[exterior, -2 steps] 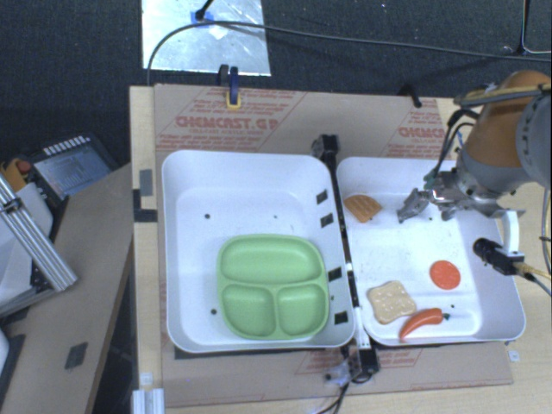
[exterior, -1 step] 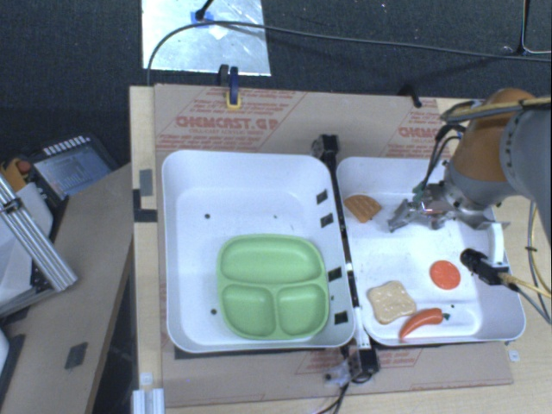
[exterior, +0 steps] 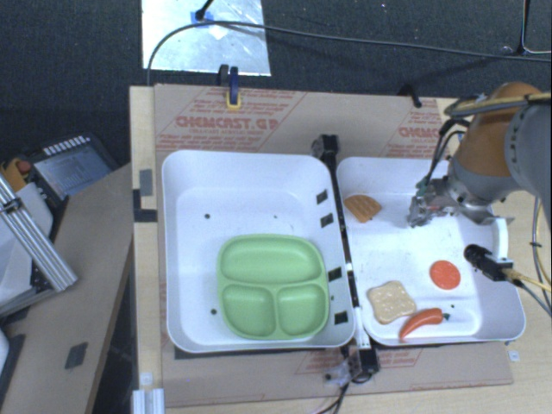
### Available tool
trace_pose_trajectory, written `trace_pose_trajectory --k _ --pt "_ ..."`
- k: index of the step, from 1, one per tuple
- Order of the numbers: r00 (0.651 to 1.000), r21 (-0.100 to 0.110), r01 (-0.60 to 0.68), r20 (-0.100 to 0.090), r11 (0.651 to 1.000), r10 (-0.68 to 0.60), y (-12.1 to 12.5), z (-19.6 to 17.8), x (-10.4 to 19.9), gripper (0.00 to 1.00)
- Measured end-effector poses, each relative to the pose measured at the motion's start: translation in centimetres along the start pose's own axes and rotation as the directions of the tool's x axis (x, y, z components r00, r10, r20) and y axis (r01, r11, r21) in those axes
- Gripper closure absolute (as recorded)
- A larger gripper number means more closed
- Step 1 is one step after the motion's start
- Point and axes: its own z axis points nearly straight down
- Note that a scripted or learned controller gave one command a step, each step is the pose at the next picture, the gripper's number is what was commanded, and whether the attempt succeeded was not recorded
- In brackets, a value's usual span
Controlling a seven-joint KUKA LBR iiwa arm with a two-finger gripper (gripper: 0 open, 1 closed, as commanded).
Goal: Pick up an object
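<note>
1. My gripper (exterior: 424, 211) sits low in the right bin (exterior: 379, 169), toward its back half, with the arm coming in from the right edge. I cannot tell how it is set from this angle; nothing I can see lies in it.

2. Four things lie in this bin: a tan chip (exterior: 363, 207), a red disc (exterior: 445, 273), a toast slice (exterior: 391, 301) and a red pepper (exterior: 422, 321). Any of them would do.

3. The chip is nearest. It lies just beside the gripper on the side toward the divider between the bins, at about the same depth in the bin. Its long axis looks to run roughly across the bin, though it is small and hard to judge.

4. The disc lies toward the front from the gripper, a little to the arm's side, clear of the others.

5. Toast and pepper lie near the front wall, close together, the pepper's long axis running mostly across the bin.

6. The left bin (exterior: 194, 179) holds a green tray (exterior: 272, 285), well apart from me.

7. My judgement: a short sideways shift to the chip is the least travel.
</note>
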Motion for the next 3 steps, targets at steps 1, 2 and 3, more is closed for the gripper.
trace_pose_trajectory --k 1,2,3 --pt "1.000 0.000 0.002 -0.001 1.000 -0.002 -0.3 -4.4 0.3 1.00" --pt "1.000 -0.002 0.002 0.000 1.000 -0.002 -0.1 -8.8 0.1 1.00" --pt "1.000 -0.003 0.003 0.000 1.000 -0.003 0.1 -14.3 0.0 1.00"
